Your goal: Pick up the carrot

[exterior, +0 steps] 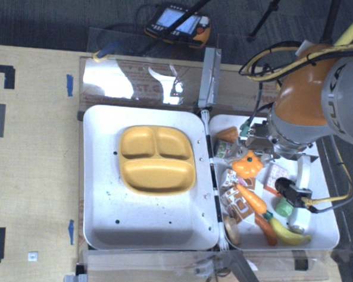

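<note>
The carrot [253,200] is an orange tapered piece lying at a slant in the middle of the right bin [329,227], partly on top of some snack packets [235,202]. My gripper [259,148] hangs over the bin's far half, above and slightly behind an orange pepper-like toy [247,167]. It is a short way behind the carrot and not touching it. The arm's body hides the fingertips.
A yellow banana [290,235], a reddish piece [269,231] and a green item [283,208] crowd the right bin's near corner. A brown item [227,134] lies at its far left. The left bin [100,216] holds a yellow divided plate [157,160].
</note>
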### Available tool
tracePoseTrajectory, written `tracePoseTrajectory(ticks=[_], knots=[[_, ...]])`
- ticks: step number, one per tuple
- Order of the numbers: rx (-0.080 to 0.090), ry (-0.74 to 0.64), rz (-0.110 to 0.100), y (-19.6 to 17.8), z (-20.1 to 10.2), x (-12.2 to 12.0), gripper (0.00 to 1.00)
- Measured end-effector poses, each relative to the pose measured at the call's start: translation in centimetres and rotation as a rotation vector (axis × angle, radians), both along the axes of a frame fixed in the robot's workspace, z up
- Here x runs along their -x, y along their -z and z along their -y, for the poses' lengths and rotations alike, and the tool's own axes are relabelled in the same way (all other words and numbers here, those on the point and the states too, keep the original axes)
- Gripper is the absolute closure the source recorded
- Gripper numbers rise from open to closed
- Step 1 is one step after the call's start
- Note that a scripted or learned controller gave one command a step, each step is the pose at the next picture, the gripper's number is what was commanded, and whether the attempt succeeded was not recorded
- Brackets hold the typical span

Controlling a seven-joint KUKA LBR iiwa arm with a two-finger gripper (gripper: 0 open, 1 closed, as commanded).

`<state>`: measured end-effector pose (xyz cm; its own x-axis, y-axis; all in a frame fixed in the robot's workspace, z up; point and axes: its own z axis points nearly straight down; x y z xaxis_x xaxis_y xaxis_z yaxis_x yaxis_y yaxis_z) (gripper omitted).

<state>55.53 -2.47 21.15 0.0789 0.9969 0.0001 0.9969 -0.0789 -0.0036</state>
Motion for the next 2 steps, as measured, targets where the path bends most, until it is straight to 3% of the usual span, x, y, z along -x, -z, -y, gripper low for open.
tracePoseTrajectory(ticks=[1, 2], knots=[[0.001, 0.147, 0.003, -3.0, -5.3, -3.9, 1.00], [0.001, 0.117, 0.000, 2.8, -7.7, -7.1, 1.00]])
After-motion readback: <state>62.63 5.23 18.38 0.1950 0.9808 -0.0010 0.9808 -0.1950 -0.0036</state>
